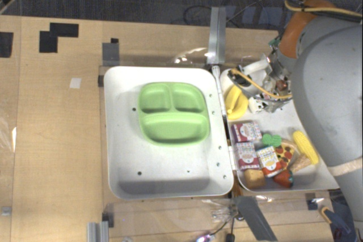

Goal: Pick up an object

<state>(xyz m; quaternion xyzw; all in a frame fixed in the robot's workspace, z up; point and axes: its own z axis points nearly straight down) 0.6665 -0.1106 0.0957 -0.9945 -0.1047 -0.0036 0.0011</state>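
My grey arm fills the right side, reaching over the right bin. On the wooden surface, the left bin holds a green divided plate. My claw hangs low at the right bin's far end, just beside a yellow banana; its grip I cannot tell. Nearer lie two small cartons, a corn cob and a red strawberry.
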